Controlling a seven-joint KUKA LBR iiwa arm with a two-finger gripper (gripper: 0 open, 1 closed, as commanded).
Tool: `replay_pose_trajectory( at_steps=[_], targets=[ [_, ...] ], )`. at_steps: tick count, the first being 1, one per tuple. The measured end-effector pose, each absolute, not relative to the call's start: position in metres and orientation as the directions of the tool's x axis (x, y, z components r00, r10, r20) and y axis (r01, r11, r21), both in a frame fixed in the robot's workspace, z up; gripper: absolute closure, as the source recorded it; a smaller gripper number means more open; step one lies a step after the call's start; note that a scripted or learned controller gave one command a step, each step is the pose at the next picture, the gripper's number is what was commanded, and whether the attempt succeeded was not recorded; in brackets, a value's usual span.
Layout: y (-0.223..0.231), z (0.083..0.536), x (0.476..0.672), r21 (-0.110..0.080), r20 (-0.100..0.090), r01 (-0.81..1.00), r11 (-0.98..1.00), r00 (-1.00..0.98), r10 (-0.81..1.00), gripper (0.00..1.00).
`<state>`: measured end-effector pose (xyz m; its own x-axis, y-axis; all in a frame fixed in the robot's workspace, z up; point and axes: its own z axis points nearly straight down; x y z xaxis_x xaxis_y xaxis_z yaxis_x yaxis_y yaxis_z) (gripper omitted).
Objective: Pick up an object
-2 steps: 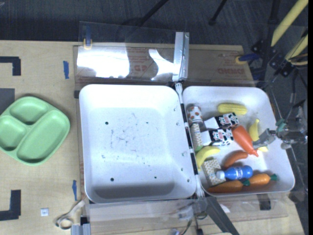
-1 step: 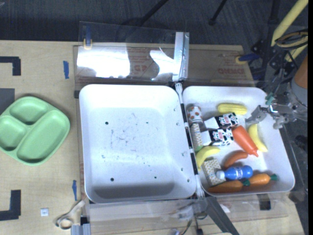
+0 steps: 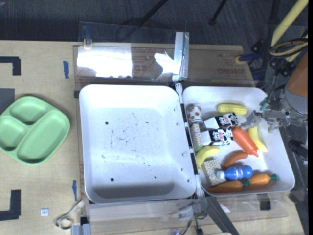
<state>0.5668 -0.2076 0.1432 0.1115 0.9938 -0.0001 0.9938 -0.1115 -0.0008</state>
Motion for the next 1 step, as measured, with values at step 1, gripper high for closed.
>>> replay_pose_trajectory(
  at_steps=[1],
  targets=[
    [-0.2082,0.1181,0.5779,0.030,0.002,0.987,-0.160,0.160,0.987,0.00]
  ],
)
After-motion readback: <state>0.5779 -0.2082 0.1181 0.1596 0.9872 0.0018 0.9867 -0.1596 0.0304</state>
